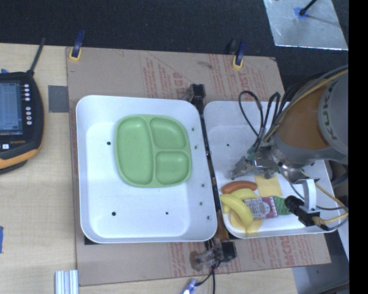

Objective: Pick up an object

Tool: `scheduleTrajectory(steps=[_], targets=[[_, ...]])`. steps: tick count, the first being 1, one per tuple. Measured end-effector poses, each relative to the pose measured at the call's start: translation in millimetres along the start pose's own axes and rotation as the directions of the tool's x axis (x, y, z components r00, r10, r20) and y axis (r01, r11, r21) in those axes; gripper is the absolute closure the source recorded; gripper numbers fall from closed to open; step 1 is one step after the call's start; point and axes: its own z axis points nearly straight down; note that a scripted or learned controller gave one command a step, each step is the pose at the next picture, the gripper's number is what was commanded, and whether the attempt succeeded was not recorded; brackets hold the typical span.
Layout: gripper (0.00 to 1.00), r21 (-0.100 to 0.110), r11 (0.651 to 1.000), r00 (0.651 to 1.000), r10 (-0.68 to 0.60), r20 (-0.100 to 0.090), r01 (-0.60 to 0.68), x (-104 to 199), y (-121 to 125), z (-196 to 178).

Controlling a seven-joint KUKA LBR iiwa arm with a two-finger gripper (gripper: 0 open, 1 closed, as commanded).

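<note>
In the right bin (224,127), near its front edge, lie a red sausage (239,187), a yellow banana (240,209), a pale yellow cheese slice (269,187), a maroon packet (260,207) and a green piece (283,205). My gripper (251,163) hangs low over the bin just behind the sausage and cheese, under the grey arm with its orange band (306,127). The arm's bulk hides the bin's right part.
The left bin (95,182) holds a green divided plate (153,150). A black and orange handheld console (9,118) lies on the bench at far left. Black cables (260,118) loop over the right bin's back. Clamps hold the cardboard sheet at its back edge.
</note>
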Motion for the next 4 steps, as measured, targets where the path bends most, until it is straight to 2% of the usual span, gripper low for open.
scheduleTrajectory(steps=[1, 2, 3, 4], targets=[[0.00, -0.004, 1.000, 1.000, 0.003, 0.001, -0.003, -78.7, -35.1, -78.9], [0.00, -0.002, 1.000, 1.000, 0.000, -0.001, 0.000, -100.6, 46.5, -3.7], [0.00, -0.005, 1.000, 1.000, 0.001, 0.000, -0.001, -102.0, 118.2, -81.3], [0.00, 0.000, 1.000, 1.000, 0.001, -0.001, -0.001, -99.6, 65.7, 0.2]])
